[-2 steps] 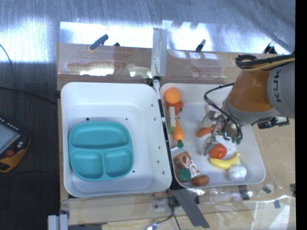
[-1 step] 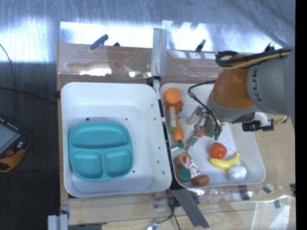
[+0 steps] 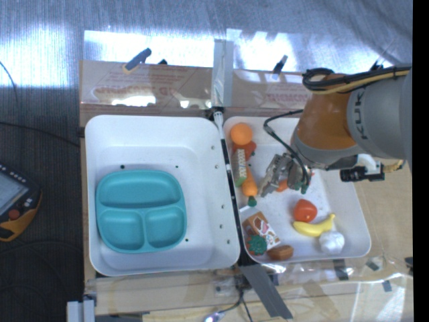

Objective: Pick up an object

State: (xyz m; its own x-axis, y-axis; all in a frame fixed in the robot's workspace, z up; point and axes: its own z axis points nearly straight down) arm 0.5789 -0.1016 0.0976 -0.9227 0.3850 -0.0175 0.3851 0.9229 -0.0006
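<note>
Counting R bin (image 3: pixel 355 240): 1 banana (image 3: pixel 314 228), 1 tomato (image 3: pixel 304 210), 1 orange (image 3: pixel 241 133); fingers (image 3: pixel 268 182) spread open.

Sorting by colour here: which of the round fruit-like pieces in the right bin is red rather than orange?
The red tomato, just above the yellow banana; the orange ball sits at the bin's far end.

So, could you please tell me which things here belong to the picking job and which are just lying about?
For the job:
claw
orange
carrot
tomato
banana
right bin

Lying about:
teal tray
left bin
handheld controller
</note>
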